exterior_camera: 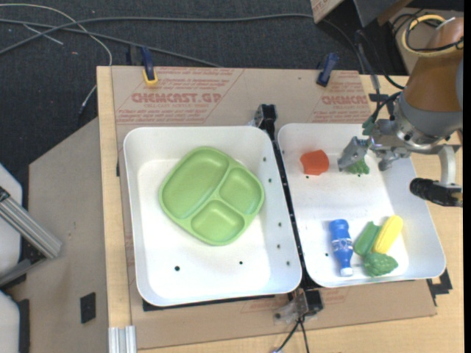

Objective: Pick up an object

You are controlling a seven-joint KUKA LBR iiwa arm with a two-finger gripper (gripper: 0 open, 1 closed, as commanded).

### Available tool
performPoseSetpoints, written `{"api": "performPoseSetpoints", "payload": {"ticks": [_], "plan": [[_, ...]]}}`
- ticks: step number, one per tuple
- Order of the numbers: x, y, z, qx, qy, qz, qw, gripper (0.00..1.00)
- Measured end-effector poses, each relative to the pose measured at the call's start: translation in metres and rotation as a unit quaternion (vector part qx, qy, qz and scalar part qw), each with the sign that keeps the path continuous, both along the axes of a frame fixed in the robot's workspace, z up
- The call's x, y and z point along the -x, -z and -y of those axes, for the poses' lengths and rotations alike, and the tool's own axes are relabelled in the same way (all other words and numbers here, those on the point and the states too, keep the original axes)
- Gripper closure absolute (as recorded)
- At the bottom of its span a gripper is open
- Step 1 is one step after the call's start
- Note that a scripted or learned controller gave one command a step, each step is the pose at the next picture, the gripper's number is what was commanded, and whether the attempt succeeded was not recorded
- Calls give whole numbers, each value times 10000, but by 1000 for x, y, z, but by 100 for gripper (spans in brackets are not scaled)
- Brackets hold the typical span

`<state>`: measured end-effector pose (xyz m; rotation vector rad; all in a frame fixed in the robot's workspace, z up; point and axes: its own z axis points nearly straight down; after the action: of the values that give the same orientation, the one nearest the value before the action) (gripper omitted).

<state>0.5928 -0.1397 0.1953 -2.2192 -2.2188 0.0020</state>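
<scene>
Gripper (358,158) low in right bin (412,219), beside orange block (315,162) | fingers closed around small green piece (360,168), likely mid-pick | bottle (340,246), corn (388,234) well below block, untouched

The arm (434,87) wears a broad orange band above a grey wrist, ending in grey metal gripper (358,155) hardware.

Bright, even overhead light; the white bins (147,219) nearly glare, shadows stay soft, and the focus is slightly soft overall.
</scene>
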Motion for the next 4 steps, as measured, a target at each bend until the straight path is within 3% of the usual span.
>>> {"api": "performPoseSetpoints", "payload": {"ticks": [1,3,4], "plan": [[-1,-1,0,2,-3,12,10000,0],[-7,107,-5,-5,-2,-20,10000,0],[-9,92,-5,1,-1,21,10000,100]]}}
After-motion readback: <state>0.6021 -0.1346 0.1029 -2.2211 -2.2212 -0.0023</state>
